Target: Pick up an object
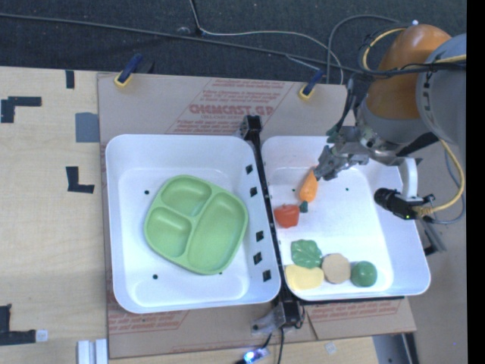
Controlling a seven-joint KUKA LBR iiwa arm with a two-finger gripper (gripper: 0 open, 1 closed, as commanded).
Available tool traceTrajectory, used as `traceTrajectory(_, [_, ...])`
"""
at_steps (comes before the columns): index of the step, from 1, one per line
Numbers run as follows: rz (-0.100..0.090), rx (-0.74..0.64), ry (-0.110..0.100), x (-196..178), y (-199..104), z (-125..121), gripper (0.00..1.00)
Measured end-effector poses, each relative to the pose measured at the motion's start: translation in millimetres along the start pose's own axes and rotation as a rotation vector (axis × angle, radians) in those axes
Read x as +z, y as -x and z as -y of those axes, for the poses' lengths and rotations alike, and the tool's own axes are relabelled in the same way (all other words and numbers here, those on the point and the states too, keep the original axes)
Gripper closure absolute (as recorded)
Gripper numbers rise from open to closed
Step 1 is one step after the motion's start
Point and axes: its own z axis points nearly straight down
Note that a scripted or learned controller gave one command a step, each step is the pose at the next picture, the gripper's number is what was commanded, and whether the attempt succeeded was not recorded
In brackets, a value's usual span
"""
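Gripper (326, 165) right of frame centre, over the right bin (394, 237), fingers closed on the top of a carrot (308, 186) hanging tilted. Red piece (286, 216) just below. Green tray (198, 224) in the left bin (129, 203), lower left of centre.

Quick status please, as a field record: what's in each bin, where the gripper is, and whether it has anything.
left bin: green divided plate
right bin: orange carrot, red piece, green leafy piece, yellow piece, tan round piece, green ball
gripper: over the right bin's far part, just above the carrot's upper end
hold: cannot tell; the carrot sits right at the fingertips, but contact is unclear
cluster: four pieces crowded along the right bin's near edge
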Motion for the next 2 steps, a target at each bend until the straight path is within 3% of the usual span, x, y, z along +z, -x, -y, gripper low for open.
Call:
traceTrajectory(1, [0.001,0.000,-0.002,8.2,-53.5,1.3,1.00])
traceTrajectory(2, [0.000,-0.001,0.001,-6.5,-107.7,6.8,1.00])
